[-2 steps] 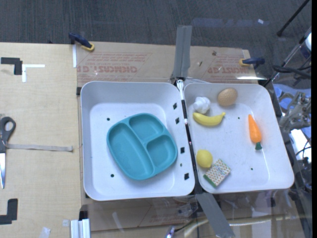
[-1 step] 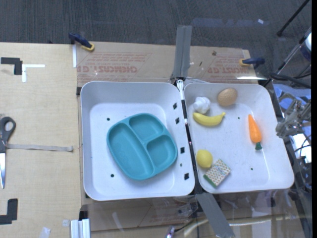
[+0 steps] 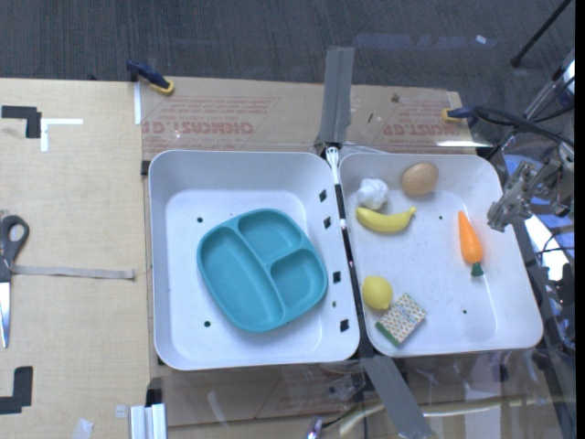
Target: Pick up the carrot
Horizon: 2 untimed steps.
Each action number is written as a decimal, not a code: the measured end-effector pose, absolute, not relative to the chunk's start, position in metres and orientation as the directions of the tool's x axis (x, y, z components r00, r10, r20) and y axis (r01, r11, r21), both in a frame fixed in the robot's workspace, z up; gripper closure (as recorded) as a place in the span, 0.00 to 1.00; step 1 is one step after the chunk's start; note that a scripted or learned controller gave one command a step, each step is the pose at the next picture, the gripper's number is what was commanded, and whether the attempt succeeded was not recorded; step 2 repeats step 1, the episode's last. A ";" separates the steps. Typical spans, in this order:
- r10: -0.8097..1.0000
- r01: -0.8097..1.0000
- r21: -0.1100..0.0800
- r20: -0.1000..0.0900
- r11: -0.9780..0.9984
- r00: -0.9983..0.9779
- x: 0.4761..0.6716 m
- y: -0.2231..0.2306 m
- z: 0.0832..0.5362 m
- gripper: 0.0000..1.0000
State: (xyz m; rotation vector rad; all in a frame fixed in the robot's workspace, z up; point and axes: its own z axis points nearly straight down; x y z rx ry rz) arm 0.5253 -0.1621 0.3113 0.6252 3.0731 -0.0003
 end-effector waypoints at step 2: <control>0.443 0.443 0.001 -0.001 0.896 -0.896 0.521 -0.129 0.121 1.00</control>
